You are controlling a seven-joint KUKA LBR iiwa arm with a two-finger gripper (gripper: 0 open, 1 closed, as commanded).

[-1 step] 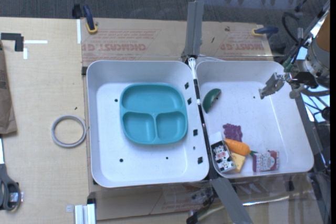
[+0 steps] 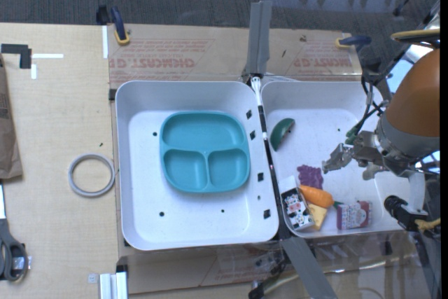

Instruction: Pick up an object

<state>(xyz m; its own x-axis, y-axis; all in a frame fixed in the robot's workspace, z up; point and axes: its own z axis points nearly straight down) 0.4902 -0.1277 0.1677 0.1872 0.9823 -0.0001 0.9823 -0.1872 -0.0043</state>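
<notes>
ARM: Orange band, right edge of frame, was the part of me nearest the lens. Below and left of it hung my gripper, over the right bin, a little right of that bin's centre.

READER: Was the gripper released or clenched?

ARM: That could not be told, because the tip was too small and too cluttered to read. Nothing was seen in its grasp.

READER: Where lay the things to be picked?

ARM: All were in the right bin. A purple object lay just below and left of the gripper. An orange piece was touching it from below. A patterned card was at the lower left corner, a red packet at lower centre, and a green object sat apart near the upper left wall. The left bin carried a teal divided plate.

READER: Which step was in hand?

ARM: By my judgement it was the approach, with no pick made yet. The next move called for a short shift toward the lower left, then a descent onto the purple object. It needed care, because the orange piece pressed against that object and could spoil the closing.
</notes>
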